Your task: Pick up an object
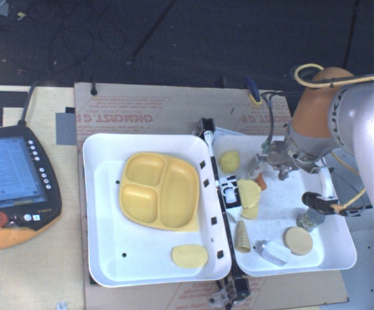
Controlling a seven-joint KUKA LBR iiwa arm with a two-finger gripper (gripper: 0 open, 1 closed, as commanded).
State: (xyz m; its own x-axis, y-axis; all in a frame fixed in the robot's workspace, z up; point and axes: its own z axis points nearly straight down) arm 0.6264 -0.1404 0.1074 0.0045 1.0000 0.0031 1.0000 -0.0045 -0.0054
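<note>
Gripper point(269, 162), jaw gap impossible to tell, hangs over right bin point(342, 258) above small orange piece point(260, 182), yellow block point(248, 193) just beside; risk: crowding neighbours deflect the grasp

My pincer point(272, 162) is too blurred to read the fingers; arm point(351, 118) cut off at right frame edge.

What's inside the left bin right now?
In the left bin lie a yellow divided plate and a pale yellow oval piece near the front wall. Whatever lies beneath the plate is covered.
</note>
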